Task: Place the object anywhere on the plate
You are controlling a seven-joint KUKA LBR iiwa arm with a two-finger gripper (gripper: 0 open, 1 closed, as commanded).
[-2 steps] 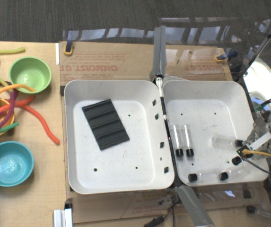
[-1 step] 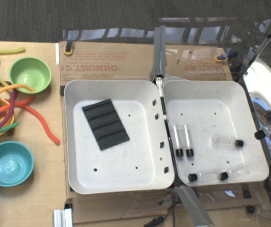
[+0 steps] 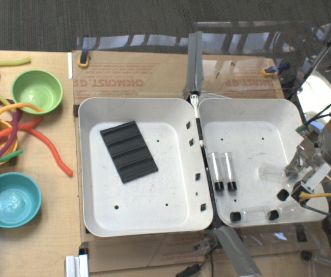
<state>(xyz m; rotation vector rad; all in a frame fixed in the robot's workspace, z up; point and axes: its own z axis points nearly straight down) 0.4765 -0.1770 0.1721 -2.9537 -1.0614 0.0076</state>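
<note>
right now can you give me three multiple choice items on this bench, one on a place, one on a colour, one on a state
1. Where does the ribbed dark plate lie?
A. in the left bin
B. in the right bin
C. on the cardboard behind the bins

2. What colour is the bowl at the far left, nearest the top of the view?
A. red
B. green
C. white

3. How do the two clear tubes with black caps rest in the right bin?
A. standing upright
B. stacked crosswise
C. lying flat, side by side

Answers:
1. A, the plate sits on the floor of the left bin.
2. B, the bowl is light green, above the teal bowl.
3. C, both tubes lie parallel on the bin floor with their caps toward the near edge, left of the gripper.
</note>
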